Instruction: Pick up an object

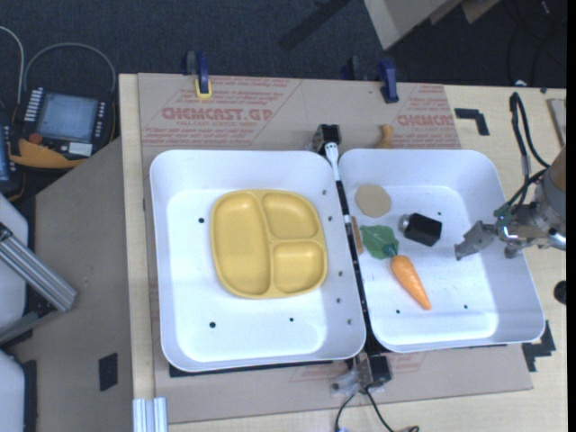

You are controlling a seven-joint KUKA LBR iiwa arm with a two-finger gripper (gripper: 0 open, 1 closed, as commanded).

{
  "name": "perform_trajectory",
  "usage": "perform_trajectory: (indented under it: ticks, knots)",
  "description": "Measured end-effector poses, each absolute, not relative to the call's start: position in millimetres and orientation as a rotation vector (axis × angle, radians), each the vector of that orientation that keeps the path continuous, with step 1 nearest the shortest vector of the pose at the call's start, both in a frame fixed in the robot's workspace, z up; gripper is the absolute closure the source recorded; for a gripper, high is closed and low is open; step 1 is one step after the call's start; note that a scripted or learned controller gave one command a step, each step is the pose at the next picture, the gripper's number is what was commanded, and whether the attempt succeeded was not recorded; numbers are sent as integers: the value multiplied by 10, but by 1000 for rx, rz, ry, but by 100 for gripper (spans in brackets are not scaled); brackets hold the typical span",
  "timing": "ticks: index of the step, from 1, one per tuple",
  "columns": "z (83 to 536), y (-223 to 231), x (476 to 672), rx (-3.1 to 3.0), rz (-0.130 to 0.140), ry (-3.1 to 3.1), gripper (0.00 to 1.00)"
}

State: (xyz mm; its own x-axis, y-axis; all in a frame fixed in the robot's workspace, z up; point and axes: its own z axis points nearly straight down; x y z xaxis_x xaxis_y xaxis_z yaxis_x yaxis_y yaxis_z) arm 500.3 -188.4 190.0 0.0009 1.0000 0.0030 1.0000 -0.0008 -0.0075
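The right bin (468, 327) holds a tan round disc (373, 200), a black block (420, 229), a green crumpled piece (378, 240) and an orange carrot (411, 282). My gripper (490, 239) hangs over the right side of this bin, to the right of the black block and apart from it. Its fingers (469, 241) are spread open and there is nothing between them. The carrot lies slantwise below and left of the gripper.
A yellow divided plate (268, 241) lies in the left bin (180, 313). The ridge where the two bins meet (349, 241) runs just left of the green piece. Cables (525, 142) hang at the right edge, beside the arm.
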Motion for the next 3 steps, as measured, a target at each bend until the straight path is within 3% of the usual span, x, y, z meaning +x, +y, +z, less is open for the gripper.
perform_trajectory:
  ticks: [2,3]
  knots:
    - [819,-1902,4995,-2219,3,-2217,0]
    - [950,-1910,5009,-2224,0,-2221,100]
